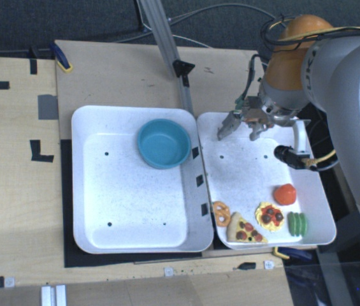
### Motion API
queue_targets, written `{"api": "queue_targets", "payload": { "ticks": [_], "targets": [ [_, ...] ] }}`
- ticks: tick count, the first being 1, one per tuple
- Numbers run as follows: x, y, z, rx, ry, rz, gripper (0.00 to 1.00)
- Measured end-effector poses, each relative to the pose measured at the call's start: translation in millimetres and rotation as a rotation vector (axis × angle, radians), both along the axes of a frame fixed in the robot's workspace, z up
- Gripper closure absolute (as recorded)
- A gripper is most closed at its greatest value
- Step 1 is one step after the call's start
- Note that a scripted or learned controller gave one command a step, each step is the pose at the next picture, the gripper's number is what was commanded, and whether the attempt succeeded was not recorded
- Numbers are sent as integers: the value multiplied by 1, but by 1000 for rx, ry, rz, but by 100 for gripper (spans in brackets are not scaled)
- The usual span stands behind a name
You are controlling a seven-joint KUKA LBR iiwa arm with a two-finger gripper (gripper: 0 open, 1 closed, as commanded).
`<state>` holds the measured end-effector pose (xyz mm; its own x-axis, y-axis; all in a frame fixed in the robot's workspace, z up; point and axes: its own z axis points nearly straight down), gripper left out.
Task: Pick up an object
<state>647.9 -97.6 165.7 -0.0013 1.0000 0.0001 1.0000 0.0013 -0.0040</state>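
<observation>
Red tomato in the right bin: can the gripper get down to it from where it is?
Probably yes. The gripper hangs open over the bare far end of the right bin, and the tomato sits apart from the small pizza and green pepper, with open floor between.

Right bin (243, 177): white, speckled, beneath the claw (238, 132).
Left bin (97, 190): white, left of the claw, beside the right bin.
Pole (160, 30): grey, slanting, up-left of the claw.
Tape (39, 152): black marks on the bench (116, 75), far left of the claw.
</observation>
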Motion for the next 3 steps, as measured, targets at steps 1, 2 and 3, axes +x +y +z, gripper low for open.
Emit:
{"api": "queue_targets", "payload": {
  "ticks": [1,2,3],
  "targets": [
    [3,6,-46,0,1,0,0],
    [3,7,-78,-1,-3,0,0],
    [4,7,-66,0,-5,0,100]
  ]
}}
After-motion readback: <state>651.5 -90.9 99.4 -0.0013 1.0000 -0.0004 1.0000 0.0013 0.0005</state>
